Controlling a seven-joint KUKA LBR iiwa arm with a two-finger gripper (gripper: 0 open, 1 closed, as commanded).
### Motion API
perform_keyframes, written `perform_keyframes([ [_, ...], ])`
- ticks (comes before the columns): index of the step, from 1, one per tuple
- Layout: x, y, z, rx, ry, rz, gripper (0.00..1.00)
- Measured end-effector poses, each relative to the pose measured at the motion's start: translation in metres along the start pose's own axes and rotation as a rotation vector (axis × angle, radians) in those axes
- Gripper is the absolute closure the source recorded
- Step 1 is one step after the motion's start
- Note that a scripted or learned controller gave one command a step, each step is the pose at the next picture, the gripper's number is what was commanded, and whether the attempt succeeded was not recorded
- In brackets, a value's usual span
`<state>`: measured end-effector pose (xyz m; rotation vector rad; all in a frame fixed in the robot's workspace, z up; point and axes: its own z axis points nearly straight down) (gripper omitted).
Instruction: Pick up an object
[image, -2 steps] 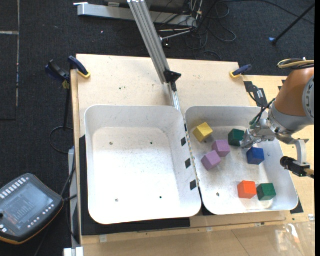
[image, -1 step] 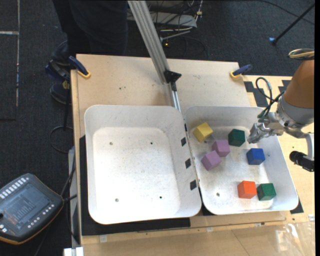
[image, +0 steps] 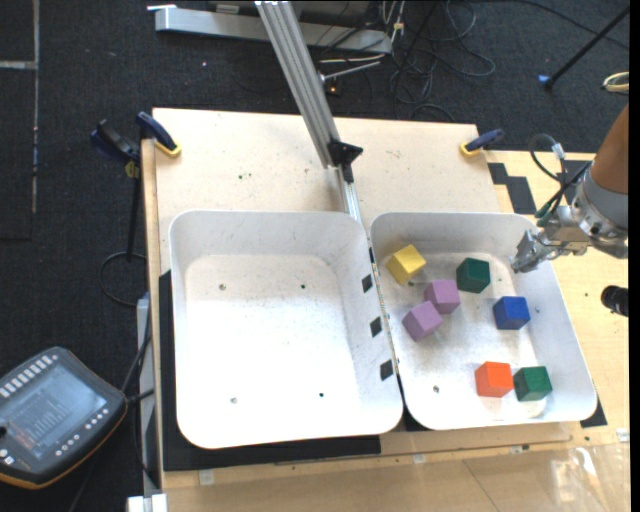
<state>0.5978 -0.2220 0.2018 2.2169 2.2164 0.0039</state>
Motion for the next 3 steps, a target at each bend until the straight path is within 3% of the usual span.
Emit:
perform_keyframes([
  [1,-0.001,0.002,-0.054,-0.001,0.000,-0.002,1.00],
  [3,0.103,0.021,-0.050,0.004,0.004,-0.009,1.00],
])
